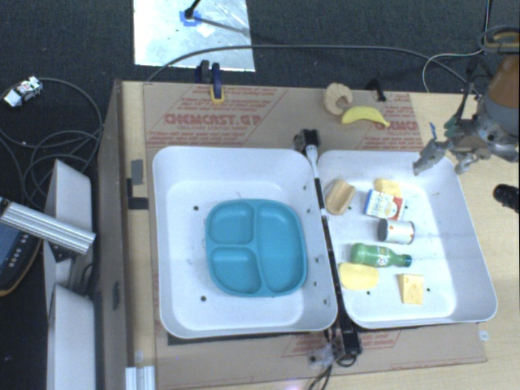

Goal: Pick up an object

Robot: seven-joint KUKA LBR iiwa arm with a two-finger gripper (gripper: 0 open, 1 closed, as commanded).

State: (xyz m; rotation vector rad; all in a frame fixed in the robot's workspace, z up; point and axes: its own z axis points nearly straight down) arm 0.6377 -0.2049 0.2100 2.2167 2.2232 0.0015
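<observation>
Down in the right-hand white bin (pixel 463 242), below and to the left of my claw, lies the pick of the bunch: a small carton (pixel 384 205) with red and white print, boxy and flat-sided, sitting well apart from me. Touching its upper edge is a pale yellow block (pixel 388 187). Just under the carton lies a short can (pixel 397 231) on its side, white body, dark round end facing left. Further from me, a green bottle (pixel 379 256) lies flat, its cap pointing right. Beyond that, a smooth rounded yellow lump (pixel 358 277) and a cheese wedge (pixel 412 288), flat yellow and pitted. Over at the bin's left wall leans a tan bread-like roll (pixel 338 195). My claw (pixel 446 158) hangs over the bin's upper right rim, its two grey prongs splayed apart with nothing between them. Off to my left past the divider sits the other white bin (pixel 175 218), holding a glossy blue plastic plate (pixel 256 246) moulded into three compartments with rounded corners. Up and left of me, on the printed cardboard bench top (pixel 244 116), lie a curved yellow banana (pixel 365 116) and a beige doughnut-shaped ring (pixel 338 97) just beside it. A blue and yellow clamp (pixel 214 80) bites the far edge.
</observation>
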